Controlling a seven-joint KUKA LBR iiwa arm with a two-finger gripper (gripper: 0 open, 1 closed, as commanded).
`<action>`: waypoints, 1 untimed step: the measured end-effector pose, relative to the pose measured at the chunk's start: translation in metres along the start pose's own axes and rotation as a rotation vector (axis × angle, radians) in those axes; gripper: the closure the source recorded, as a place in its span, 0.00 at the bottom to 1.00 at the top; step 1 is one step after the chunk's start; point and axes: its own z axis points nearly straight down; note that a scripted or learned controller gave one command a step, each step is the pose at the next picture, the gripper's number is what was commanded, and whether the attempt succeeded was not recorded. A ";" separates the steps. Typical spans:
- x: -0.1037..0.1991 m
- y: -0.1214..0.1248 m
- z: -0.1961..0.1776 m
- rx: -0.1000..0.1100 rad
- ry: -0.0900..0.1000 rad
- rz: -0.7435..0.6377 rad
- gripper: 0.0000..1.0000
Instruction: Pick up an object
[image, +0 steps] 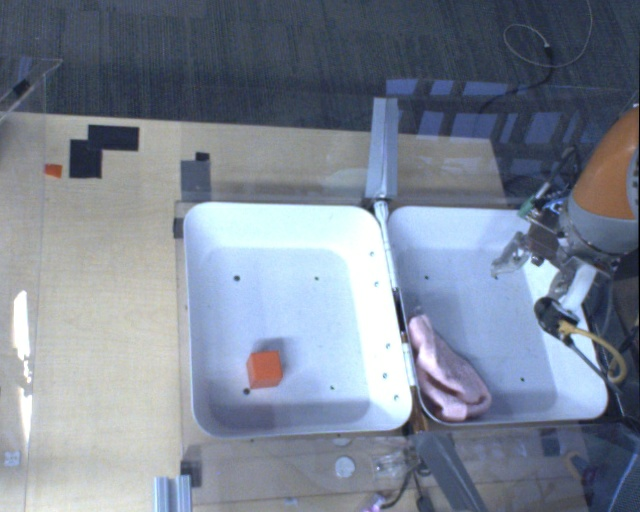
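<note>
An orange block (265, 369) lies on the floor of the left bin (215, 300), near its front left. A crumpled pink cloth (446, 372) rests in the right bin (480, 300), against the front of its left wall. My gripper (530, 258) hangs over the far right part of the right bin, below the orange band of the arm (610, 180). It is well away from both objects and nothing is seen held in it.
A metal divider post (381, 150) stands behind the seam between the bins. Cables and a black hose loop (560, 318) hang by the wrist at the right bin's right rim. Black and orange markers (95, 150) lie on the bench at far left.
</note>
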 end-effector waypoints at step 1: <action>0.035 -0.034 0.043 0.001 0.001 -0.028 0.00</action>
